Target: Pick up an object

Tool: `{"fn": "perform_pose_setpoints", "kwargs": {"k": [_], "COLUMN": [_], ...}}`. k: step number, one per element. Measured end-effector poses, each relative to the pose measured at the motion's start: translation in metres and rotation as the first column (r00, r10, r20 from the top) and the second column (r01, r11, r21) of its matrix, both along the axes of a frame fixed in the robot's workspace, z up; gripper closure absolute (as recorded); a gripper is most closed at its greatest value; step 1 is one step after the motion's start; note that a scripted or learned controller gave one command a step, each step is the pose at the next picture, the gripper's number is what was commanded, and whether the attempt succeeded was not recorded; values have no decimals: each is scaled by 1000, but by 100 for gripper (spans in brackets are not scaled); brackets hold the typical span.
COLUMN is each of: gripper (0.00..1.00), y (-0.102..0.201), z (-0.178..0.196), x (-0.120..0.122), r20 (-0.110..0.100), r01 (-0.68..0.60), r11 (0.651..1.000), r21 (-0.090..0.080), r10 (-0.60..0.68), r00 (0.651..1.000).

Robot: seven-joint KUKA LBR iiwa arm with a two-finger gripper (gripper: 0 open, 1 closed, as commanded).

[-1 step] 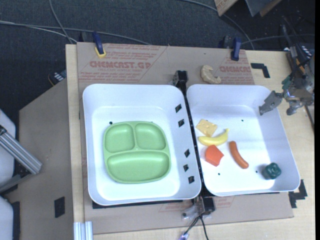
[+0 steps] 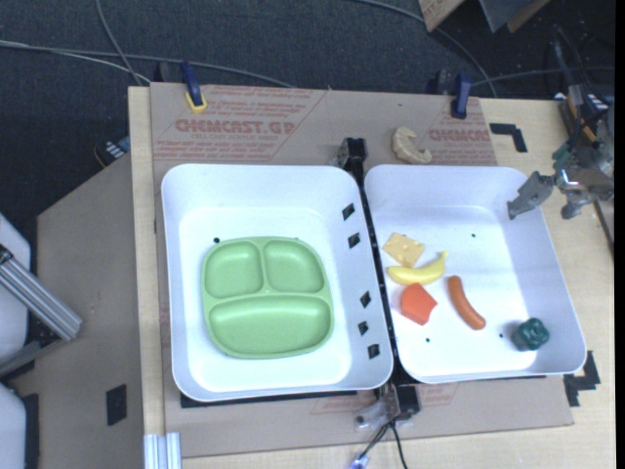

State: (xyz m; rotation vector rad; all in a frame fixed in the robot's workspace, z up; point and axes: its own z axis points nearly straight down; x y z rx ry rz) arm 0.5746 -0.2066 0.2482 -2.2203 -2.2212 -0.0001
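The right bin [image 2: 488, 195] holds several small toy foods. A pale yellow wedge [image 2: 403, 249] lies near its left wall, with a yellow banana [image 2: 418, 272] just below it. Below those are a red-orange block [image 2: 419, 305] and an orange sausage [image 2: 467, 303]. A dark green lump [image 2: 532, 334] rests in the front right corner. My gripper [image 2: 533, 194] hangs over the bin's far right rim, well away from all of the foods, and nothing shows between its fingers.
The left bin [image 2: 186, 203] carries a green divided plate [image 2: 266, 296]. A tan lump [image 2: 411, 145] lies on the bench behind the bins. Black clips line the wall between the bins. Clamps [image 2: 460, 94] hold the bench's back edge.
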Motion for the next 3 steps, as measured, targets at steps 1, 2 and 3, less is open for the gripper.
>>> {"fn": "perform_pose_setpoints", "kwargs": {"k": [1, 2, 3], "gripper": [0, 0, 0], "y": [9, 1, 2], "z": [-60, -117, -166], "x": [-2, -7, -8], "r20": [-6, -7, -6], "r01": [0, 1, 0], "r11": [1000, 1000, 1000], "r21": [3, 2, 3], "r10": [0, -1, 0], "r00": [1000, 1000, 1000]}}
